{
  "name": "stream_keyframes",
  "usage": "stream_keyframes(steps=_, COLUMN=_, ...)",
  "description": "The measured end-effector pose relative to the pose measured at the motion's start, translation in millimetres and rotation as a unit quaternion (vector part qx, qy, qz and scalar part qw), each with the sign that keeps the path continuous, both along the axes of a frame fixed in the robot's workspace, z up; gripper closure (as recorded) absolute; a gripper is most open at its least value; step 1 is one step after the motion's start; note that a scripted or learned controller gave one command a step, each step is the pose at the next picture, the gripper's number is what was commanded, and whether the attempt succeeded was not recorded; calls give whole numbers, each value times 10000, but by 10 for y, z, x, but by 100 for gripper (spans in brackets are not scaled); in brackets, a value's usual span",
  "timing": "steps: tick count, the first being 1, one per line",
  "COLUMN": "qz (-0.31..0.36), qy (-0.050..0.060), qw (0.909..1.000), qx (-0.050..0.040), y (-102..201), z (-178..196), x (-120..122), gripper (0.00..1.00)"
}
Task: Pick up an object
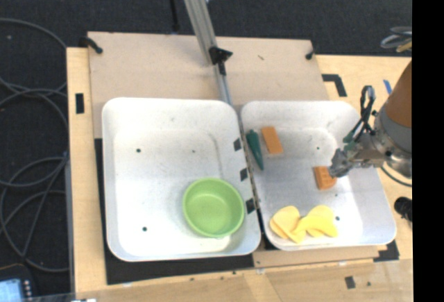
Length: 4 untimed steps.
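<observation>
Nearest the camera, in the right bin (pixel 361 224), lie two or three yellow pieces (pixel 303 223) in a loose heap; the exact count is hard to tell. In the left bin (pixel 139 134) sits one green bowl (pixel 214 207), upright, near its front right corner. Farther back in the right bin is a small orange block (pixel 324 178), its long axis running roughly front to back. The claw (pixel 340 163) is just beside its right edge, perhaps touching; whether it is released or clenched, I cannot tell. Farther still, a second orange block (pixel 271 141) lies beside one dark green piece (pixel 254 148) whose long axis also runs front to back. Both bins rest on the table (pixel 166 57).
</observation>
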State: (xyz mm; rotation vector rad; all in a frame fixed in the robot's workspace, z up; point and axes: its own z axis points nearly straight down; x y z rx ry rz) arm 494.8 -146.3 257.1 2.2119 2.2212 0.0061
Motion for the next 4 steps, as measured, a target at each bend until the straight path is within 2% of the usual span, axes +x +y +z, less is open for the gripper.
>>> stream_keyframes(steps=2, qz=9, qy=30, qw=10000, qx=9, y=964, z=-238, x=442, gripper=100)
stream_keyframes(steps=3, qz=20, qy=29, qw=10000, qx=18, y=1488, z=-277, x=738, gripper=100)
stream_keyframes(steps=4, qz=21, qy=25, qw=10000, qx=22, y=2055, z=-162, x=947, gripper=100)
